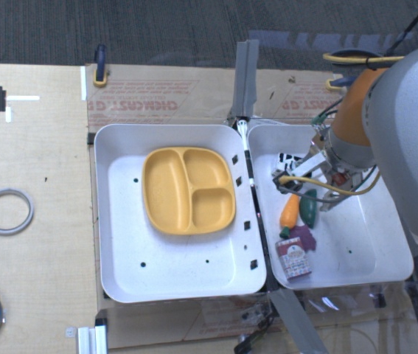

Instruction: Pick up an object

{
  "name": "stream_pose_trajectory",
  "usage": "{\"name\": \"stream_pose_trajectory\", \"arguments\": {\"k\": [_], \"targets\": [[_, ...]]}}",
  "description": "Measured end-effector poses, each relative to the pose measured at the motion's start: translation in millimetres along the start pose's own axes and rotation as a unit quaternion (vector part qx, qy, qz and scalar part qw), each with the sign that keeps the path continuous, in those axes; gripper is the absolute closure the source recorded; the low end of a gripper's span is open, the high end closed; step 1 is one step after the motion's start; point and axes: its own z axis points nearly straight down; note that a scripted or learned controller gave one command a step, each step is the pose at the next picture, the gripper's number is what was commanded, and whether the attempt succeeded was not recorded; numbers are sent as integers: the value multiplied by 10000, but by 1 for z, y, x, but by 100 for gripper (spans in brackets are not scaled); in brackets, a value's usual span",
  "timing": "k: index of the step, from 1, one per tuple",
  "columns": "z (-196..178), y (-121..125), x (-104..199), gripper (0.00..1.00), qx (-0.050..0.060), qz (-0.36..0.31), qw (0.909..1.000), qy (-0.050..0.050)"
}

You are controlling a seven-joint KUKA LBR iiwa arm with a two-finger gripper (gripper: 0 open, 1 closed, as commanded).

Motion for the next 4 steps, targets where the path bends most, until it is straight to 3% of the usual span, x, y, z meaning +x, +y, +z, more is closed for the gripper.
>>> {"name": "stream_pose_trajectory", "arguments": {"k": [1,2,3,4], "targets": [[0,0,0,0,7,-1,10000,-5],[-25,17,-64,0,129,-645,9977,-151],[-87,-65,-73,0,102,822,9964,-167],[-84,-9,-4,0,94,1038,9944,-175]]}}
